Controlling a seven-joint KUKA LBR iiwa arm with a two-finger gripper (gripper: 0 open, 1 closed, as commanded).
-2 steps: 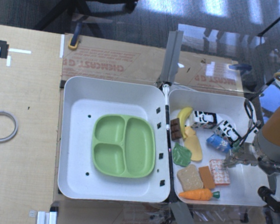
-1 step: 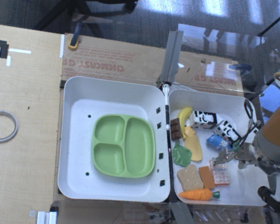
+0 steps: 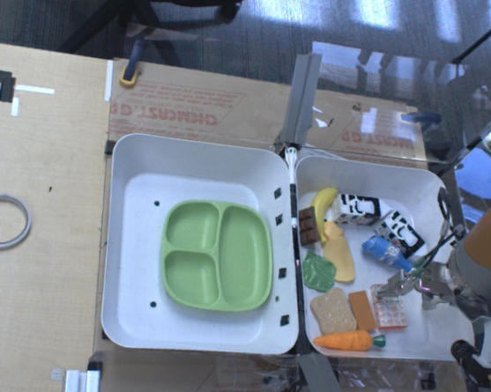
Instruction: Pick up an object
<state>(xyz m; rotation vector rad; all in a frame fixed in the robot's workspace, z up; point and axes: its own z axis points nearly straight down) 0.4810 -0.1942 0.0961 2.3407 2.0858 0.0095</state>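
Nothing is lifted yet, as far as the view shows: every item lies on a bin floor. The left bin (image 3: 127, 221) holds a green tray (image 3: 218, 256) with three compartments. The right bin (image 3: 364, 171) carries the clutter, and any piece of it could serve as the task's object. Near its centre sits a blue item (image 3: 383, 250); at 10 o'clock from it lies a banana (image 3: 325, 202), with a brown bar (image 3: 307, 226) just beside that at 8 o'clock. A black-and-white box (image 3: 359, 209) lies at 11 o'clock from the blue item, and a second patterned piece (image 3: 400, 230) at 1 o'clock. A pale yellow slice (image 3: 341, 255) lies at 9 o'clock, a green leaf (image 3: 318, 271) at 8 o'clock, toast (image 3: 334, 311) at 7 o'clock, and a carrot (image 3: 345, 340) lies beyond the toast near the front wall. An orange block (image 3: 360, 309) and a pink packet (image 3: 389, 309) lie at 6 o'clock. The gripper (image 3: 403, 285) sits low at 5 o'clock from the blue item, right at the packet's upper edge, with the arm (image 3: 486, 265) behind it at 3 o'clock. How far the pincer stands open I cannot tell, and nothing is plainly caught in it. I judge the pick is at the reach-and-close stage, with grasp and lift still left.
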